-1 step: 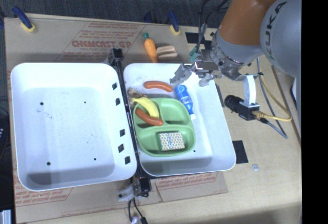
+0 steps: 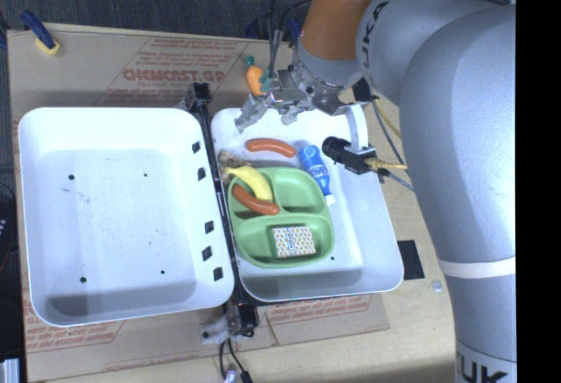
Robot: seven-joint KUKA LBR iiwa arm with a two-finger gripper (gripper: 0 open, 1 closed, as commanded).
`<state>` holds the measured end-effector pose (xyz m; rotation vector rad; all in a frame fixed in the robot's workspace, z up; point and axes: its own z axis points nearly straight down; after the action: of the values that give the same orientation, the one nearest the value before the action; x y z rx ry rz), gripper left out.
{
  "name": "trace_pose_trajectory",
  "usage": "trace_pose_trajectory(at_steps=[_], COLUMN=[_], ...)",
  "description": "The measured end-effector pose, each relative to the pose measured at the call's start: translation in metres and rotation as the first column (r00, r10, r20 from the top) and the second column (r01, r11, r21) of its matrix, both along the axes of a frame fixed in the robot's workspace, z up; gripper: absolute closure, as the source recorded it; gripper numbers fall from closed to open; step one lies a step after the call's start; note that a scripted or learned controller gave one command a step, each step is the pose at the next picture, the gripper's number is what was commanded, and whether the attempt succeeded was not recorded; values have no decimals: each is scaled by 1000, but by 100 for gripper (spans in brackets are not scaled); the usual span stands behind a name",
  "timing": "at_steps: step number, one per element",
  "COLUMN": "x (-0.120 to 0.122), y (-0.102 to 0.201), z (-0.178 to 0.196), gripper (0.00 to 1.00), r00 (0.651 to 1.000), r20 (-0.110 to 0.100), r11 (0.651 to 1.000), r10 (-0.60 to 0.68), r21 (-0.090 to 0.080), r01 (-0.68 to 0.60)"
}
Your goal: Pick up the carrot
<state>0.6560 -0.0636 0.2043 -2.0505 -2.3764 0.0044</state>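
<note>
The carrot [image 2: 253, 79], small and orange with a green tip, hung above the bench just beyond the far rim of the right bin [image 2: 377, 241], at the left side of the gripper [image 2: 267, 101]; it sat close against the gripper's metal parts, but whether it was truly pinched between the fingers could not be told, and whether the hand was spread or pressed together could not be told either; the gripper hovered over the bin's far left corner, with the grey arm [image 2: 438, 66] and its orange band [image 2: 337, 9] reaching in from the right. Below it, inside the right bin, a reddish sausage [image 2: 271, 146] lay on the white floor near the far wall; just beside it to the right lay a blue bottle [image 2: 314, 164] with a white end, tilted along the edge of a green divided plate [image 2: 307, 188]; the plate held a yellow banana [image 2: 250, 180] and a second sausage [image 2: 255, 202] touching it in the left compartment, and a patterned square packet [image 2: 293, 241] in the near compartment. The left bin [image 2: 53, 127] stood side by side with the right one, joined along a black clipped seam; both rested on brown cardboard [image 2: 158, 66] printed with red lettering; a blue and yellow clamp [image 2: 40, 32] gripped the cardboard's far left corner.
</note>
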Motion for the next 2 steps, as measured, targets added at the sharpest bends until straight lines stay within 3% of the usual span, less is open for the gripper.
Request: trace_pose_trajectory(at_steps=[1,2], x=[0,0], y=[-37,24], z=[82,29], gripper=[0,0], r00=[978,866], r20=[2,-3], r11=[978,866], r10=[-209,-501], r21=[-2,-2], r01=[209,501])
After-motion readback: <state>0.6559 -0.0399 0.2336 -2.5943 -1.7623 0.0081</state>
